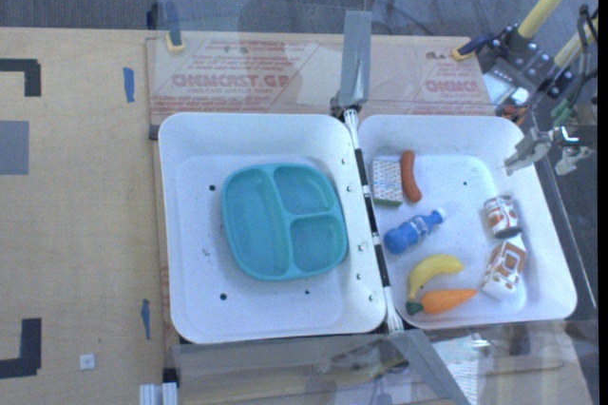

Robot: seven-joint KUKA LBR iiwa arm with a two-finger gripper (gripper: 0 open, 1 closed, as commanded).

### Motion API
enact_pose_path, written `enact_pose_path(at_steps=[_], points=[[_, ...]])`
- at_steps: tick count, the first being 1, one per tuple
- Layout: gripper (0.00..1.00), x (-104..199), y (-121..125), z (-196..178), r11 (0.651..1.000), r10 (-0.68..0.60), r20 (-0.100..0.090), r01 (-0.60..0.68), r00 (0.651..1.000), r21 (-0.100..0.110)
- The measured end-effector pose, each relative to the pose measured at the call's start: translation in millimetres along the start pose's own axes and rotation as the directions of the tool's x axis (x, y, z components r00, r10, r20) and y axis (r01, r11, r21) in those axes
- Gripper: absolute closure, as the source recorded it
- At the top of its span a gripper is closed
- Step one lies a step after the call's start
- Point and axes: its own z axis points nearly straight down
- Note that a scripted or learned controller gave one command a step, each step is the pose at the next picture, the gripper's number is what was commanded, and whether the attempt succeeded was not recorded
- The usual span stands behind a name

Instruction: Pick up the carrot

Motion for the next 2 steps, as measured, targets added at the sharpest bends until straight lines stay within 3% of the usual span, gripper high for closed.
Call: enact_pose_path(at_steps=[1,2], points=[[0.00,-28,-59,117,0.950,0.311,-0.001,-0.311,0.950,0.004],[0.00,-23,-62,145,0.945,0.328,-0.003,-0.328,0.945,0.001]])
